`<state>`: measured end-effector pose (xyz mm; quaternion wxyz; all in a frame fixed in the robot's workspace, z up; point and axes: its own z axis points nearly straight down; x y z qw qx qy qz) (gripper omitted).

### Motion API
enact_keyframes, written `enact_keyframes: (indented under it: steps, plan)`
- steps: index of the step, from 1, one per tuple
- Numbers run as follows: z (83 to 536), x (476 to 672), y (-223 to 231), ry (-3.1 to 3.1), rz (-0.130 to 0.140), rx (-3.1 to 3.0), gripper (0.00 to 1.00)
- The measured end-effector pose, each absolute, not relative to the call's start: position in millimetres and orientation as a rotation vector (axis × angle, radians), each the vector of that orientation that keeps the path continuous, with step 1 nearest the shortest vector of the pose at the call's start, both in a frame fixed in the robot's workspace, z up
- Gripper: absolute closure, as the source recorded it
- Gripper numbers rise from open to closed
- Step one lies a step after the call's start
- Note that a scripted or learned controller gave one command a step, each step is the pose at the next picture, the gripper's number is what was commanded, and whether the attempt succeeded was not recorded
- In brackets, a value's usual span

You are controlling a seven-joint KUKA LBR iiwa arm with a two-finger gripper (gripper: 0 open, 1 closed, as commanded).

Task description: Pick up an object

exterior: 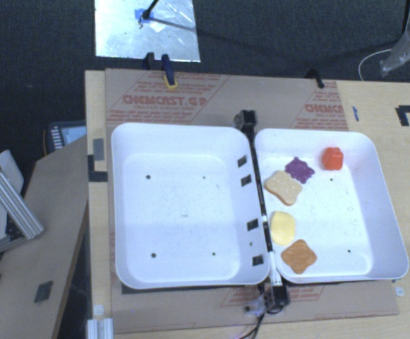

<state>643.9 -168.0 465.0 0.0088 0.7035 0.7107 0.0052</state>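
Whether the jaws are spread or pressed together cannot be told from this view. The things to pick all lie in the right bin [387, 210], gathered toward its left side. A red-orange block [332, 158] sits nearest the far wall, apart from the others. Left of it, a purple piece [300, 169] lies just beside a tan, toast-like slice [283, 188], the two touching or nearly so. Nearer the camera, a pale yellow piece [283, 227] rests close to the bin's left wall, and an orange-brown piece [299, 256] lies just beside it toward the near wall. The left bin [120, 189] abuts the right one, and a row of small black clips [246, 181] runs along the seam between them. Both bins stand on a brown sheet printed with red lettering [164, 99], which lies flat on the pale wooden desk [381, 104]. A blue and yellow clamp [168, 73] grips the sheet's far edge. Beyond it, on the dark floor, lies a shiny silver square [147, 18].
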Motion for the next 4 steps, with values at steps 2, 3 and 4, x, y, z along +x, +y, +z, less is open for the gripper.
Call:
enact_keyframes:
  steps: [2,3,4]
  plan:
    - [541,622.1,-69,2.233,0.015,2.200,1.00]
    - [535,584.2,-7,2.232,0.003,2.211,1.00]
    - [495,534.6,76,2.240,-0.001,2.209,1.00]
